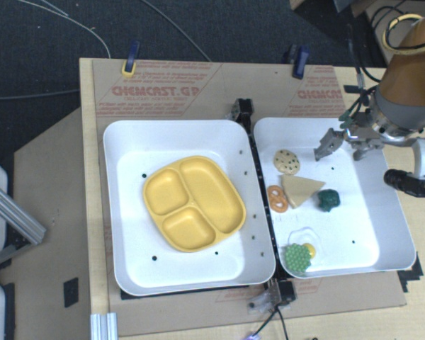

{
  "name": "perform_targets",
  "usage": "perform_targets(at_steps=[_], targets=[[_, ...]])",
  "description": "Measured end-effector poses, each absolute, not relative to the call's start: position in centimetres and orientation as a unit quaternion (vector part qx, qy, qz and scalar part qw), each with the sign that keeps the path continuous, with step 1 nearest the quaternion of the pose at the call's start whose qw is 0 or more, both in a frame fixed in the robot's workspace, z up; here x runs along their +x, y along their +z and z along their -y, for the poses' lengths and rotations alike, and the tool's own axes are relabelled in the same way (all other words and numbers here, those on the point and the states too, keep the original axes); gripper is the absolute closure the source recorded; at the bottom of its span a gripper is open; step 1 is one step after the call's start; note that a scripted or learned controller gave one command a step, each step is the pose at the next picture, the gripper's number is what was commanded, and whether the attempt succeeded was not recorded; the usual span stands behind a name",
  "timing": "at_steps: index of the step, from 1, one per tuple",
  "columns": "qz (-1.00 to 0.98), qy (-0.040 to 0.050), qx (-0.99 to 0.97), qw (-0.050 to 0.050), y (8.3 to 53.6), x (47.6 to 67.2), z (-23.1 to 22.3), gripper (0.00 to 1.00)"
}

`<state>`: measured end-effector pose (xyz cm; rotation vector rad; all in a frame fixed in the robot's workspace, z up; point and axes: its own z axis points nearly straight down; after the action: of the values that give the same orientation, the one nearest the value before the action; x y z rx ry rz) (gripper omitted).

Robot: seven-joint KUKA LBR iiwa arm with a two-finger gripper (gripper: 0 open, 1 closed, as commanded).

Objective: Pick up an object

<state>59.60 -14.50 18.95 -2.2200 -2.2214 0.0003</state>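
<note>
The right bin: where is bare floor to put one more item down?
Right bin: bare floor lies right of the broccoli, toward the near right corner. The left side is crowded: cookie, pretzel, cheese wedge, grapes.

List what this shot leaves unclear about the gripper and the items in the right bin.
- Gripper: small and seen from above, so the state of its grip cannot be told.
- Arm: cut off by the right edge of the camera view.
- Yellow item: partly covered by the green grapes, too small to identify.
- Dark green item: too small and blurred to name.
</note>
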Motion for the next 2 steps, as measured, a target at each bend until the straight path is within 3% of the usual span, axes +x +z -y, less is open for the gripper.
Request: perform_targets(at_steps=[2], targets=[[0.707, -0.0027, -0.707, -0.001, 8.7, 59.6, 13.5, 0.0]])
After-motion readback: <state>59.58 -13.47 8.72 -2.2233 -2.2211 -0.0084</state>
